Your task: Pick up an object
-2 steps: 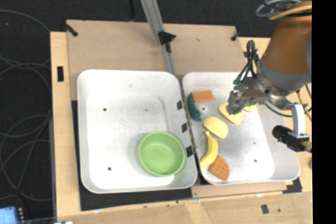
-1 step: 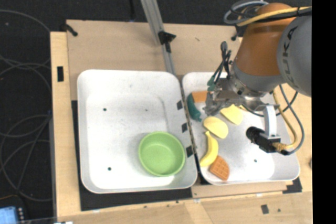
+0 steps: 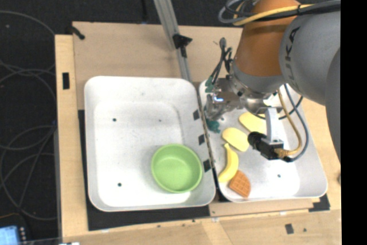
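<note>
My gripper [image 3: 214, 113] hangs over the left edge of the right bin [image 3: 309, 183], next to the wall between the two bins. A yellow banana [image 3: 230, 163] lies in the right bin below the gripper, with an orange waffle-like piece [image 3: 240, 184] at its lower end. Two pale yellow pieces [image 3: 234, 138] [image 3: 251, 121] sit just right of the gripper. A small teal object [image 3: 213, 125] shows right at the fingertips; whether it is gripped is unclear. A green bowl [image 3: 176, 167] rests in the left bin [image 3: 114, 123].
The grey arm with its orange band [image 3: 269, 37] covers the upper part of the right bin. A black part with cables [image 3: 266, 146] hangs beside the pale pieces. A metal pole [image 3: 163, 3] slants up from the bins' back edge.
</note>
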Tool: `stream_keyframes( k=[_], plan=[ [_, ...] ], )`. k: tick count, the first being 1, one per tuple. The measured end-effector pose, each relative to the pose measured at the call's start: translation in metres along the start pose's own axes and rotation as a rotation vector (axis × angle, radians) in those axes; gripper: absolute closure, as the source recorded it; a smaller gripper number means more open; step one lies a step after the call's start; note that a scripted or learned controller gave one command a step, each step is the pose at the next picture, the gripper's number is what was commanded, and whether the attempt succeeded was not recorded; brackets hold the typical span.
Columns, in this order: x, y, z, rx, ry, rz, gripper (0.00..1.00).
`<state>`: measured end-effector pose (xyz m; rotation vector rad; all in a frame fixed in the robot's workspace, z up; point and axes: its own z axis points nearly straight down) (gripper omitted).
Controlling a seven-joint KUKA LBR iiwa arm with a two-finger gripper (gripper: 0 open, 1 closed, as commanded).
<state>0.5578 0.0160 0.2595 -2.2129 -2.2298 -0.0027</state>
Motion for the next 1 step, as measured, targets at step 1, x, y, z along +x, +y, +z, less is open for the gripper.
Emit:
stream_keyframes(
  k=[1],
  plan=[
    [0.0485, 0.011, 0.0203, 0.003, -0.001, 0.002, 1.0]
  ],
)
